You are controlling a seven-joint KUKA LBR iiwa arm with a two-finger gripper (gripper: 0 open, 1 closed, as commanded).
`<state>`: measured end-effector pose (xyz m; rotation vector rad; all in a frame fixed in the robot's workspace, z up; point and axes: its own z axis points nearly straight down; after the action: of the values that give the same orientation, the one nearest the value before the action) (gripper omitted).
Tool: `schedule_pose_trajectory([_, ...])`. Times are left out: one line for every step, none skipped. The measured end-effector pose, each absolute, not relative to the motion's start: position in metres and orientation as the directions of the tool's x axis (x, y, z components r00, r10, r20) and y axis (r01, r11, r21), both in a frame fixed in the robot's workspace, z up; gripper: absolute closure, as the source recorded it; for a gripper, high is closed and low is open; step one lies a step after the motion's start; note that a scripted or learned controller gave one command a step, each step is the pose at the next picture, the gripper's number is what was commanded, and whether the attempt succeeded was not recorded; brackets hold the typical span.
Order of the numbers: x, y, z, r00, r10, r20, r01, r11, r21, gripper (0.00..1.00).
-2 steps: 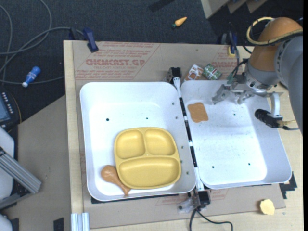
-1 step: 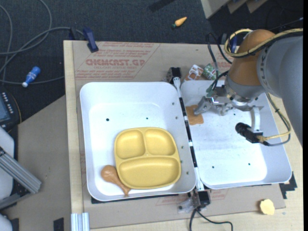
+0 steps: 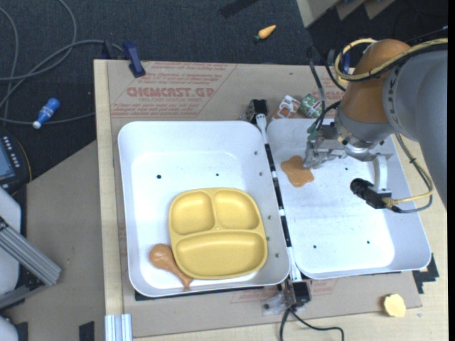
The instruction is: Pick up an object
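Note:
A flat tan-brown piece point(image 3: 297, 171) lies in the right bin point(image 3: 341, 254) near its left wall. My gripper point(image 3: 313, 155) hangs just above and to the right of that piece, at its upper edge. In the left bin point(image 3: 142, 155) sits a yellow divided plate point(image 3: 216, 231), and an orange drumstick-shaped toy point(image 3: 168, 260) lies against the plate's lower left side. A small green and white wrapped item point(image 3: 301, 106) rests at the right bin's far rim.
The arm point(image 3: 398, 91) covers the right bin's upper right corner, and a black cable piece point(image 3: 370, 192) hangs over that bin's right half. A yellow lump point(image 3: 393, 305) lies on the bench at lower right. An orange bit point(image 3: 266, 31) lies on the floor beyond.

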<state>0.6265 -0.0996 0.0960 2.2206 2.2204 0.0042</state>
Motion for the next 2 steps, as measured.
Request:
schedule_pose_trajectory([0.5750, -0.1163, 0.1073, 0.003, 1.000, 0.001, 1.000, -0.003, -0.005, 1.00])
schedule_pose_trajectory([0.5779, -0.1144, 0.1171, 0.001, 1.000, 0.001, 1.000, -0.001, 0.001, 1.00])
